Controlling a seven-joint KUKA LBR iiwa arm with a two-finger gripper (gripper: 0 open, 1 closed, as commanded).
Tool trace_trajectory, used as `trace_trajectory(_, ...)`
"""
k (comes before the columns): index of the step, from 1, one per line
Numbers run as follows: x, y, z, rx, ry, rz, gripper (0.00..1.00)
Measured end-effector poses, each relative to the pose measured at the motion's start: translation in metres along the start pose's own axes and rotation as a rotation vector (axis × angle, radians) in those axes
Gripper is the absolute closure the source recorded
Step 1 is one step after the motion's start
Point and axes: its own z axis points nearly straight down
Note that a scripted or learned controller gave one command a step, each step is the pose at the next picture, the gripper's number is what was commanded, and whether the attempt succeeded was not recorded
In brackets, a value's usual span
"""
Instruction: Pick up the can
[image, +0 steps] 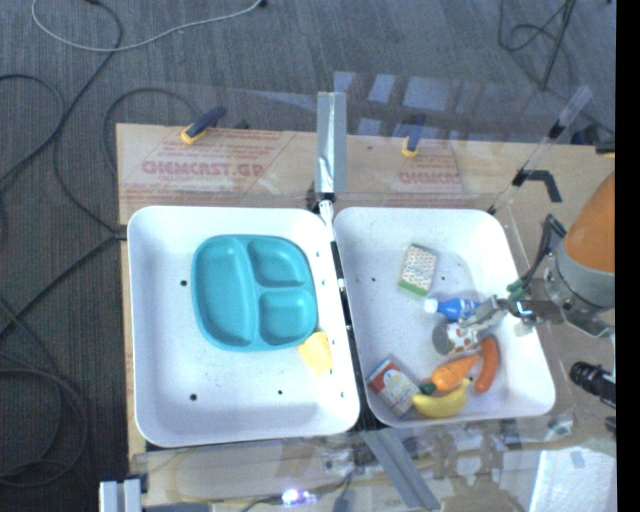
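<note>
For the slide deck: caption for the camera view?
Gripper reaches into the right bin over the can; blue tray sits in the left bin.

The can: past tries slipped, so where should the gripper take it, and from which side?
The can lies tipped in the right bin, its grey end facing left, crowded by the carrot and sausage below. Probably best: come from above and close across its round body, mid-length. The gripper sits at its upper right.
</note>
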Motion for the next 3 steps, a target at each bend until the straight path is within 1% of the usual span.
trace_trajectory(1, 0.046, 0.018, 0.082, -0.008, -0.002, 0.007, 0.0)
trace_trajectory(2, 0.088, -0.003, -0.006, -0.002, 0.001, -0.21, 0.0)
trace_trajectory(3, 0.051, 0.003, 0.033, -0.001, 0.0, -0.335, 0.0)
